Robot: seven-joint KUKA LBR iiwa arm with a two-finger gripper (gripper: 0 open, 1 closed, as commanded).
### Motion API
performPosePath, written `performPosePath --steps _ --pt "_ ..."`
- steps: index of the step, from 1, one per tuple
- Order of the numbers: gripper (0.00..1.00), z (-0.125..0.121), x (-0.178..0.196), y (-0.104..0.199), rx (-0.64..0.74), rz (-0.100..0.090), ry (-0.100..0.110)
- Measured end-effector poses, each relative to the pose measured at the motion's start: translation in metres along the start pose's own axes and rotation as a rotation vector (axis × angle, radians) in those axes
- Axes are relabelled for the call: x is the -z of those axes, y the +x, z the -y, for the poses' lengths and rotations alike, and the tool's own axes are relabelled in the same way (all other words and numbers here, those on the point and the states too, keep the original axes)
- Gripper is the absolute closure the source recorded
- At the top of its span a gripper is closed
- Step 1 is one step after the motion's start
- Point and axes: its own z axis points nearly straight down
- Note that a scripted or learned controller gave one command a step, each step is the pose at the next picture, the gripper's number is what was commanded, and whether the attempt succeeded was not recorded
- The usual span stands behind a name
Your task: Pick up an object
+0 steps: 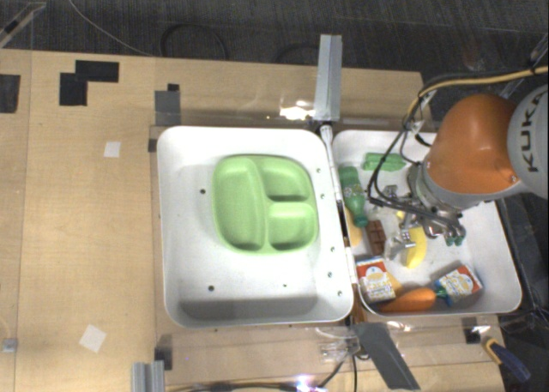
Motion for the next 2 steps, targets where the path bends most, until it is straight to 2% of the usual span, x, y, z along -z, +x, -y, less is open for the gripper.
performPosePath --steps 1,2 --pt "1.0 0.0085 0.1731 -0.0313 -0.121 -0.008 0.0" --pt "0.0 0.0078 0.1667 -0.029 -0.121 -0.021 -0.003"
